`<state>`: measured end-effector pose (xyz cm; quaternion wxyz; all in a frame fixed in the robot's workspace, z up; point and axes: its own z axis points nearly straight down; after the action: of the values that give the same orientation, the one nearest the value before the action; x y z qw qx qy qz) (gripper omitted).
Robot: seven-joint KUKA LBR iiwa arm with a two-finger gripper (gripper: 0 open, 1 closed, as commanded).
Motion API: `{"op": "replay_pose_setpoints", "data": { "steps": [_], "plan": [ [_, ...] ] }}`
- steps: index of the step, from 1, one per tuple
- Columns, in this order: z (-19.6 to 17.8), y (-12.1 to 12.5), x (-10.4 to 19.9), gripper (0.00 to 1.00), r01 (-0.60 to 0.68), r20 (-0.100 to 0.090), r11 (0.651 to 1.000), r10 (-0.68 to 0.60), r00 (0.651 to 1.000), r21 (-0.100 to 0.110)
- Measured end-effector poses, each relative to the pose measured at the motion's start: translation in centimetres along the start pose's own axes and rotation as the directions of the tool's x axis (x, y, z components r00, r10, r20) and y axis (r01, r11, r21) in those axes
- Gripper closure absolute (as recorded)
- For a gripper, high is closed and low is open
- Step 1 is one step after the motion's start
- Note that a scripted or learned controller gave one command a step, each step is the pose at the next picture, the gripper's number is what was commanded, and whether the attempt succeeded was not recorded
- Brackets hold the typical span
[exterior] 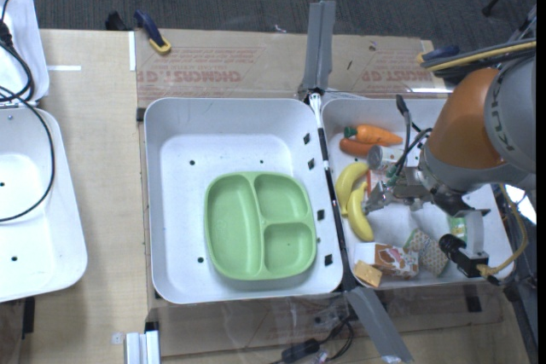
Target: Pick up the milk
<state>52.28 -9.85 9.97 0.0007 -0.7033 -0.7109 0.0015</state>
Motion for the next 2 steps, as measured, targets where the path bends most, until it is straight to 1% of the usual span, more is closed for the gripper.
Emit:
{"op": "replay_pose_setpoints", "data": {
  "steps": [1, 2],
  "plan": [
    [0.9, -4.6, -1.4, 0.0, 0.075, -0.001, 0.997, -0.075, 0.997, -0.001],
    [0.8, 0.3, 0.1, 0.0, -0.078, 0.0, 0.997, 0.078, 0.997, -0.002]
  ]
}}
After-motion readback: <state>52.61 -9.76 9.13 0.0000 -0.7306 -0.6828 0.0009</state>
